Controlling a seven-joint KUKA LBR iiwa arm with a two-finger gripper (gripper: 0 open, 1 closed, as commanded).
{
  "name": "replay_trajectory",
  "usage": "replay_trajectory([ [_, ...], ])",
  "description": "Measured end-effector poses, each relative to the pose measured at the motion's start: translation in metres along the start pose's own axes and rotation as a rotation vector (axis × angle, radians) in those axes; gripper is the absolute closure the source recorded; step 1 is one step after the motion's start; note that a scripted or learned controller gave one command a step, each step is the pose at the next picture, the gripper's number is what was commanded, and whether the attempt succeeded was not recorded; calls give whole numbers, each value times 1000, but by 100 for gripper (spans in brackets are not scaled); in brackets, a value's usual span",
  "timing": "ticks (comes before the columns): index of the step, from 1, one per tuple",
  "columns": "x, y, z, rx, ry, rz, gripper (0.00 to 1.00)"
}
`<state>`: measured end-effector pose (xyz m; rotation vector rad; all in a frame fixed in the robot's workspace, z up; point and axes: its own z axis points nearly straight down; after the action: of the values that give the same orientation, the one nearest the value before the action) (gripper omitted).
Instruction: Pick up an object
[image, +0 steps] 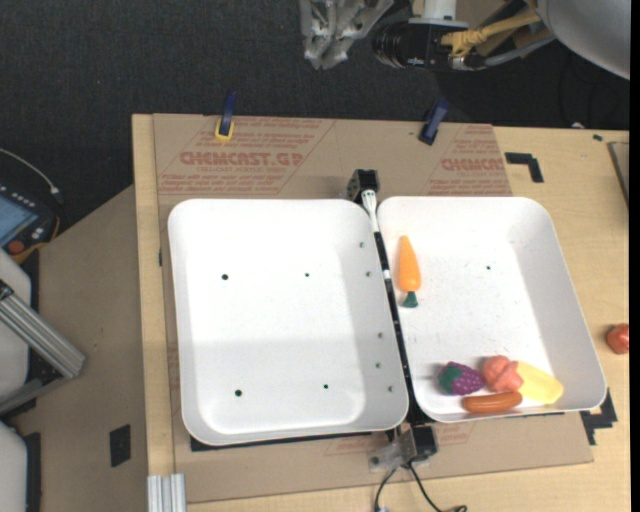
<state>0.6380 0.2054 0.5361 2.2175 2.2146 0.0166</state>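
One gripper is seen at the far edge, beyond both bins; how far its fingers are parted cannot be told, and nothing is seen between them.
Nearer, in the right bin, a toy carrot is laid close to the left wall, while purple grapes, a pink piece, a yellow piece and a sausage are clustered in the near corner. The left bin is set alongside.
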Motion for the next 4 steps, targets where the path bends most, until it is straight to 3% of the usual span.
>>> replay_trajectory([
  [1,-5,-25,0,16,-2,-1,100],
  [4,8,-102,-1,17,-3,-3,100],
])
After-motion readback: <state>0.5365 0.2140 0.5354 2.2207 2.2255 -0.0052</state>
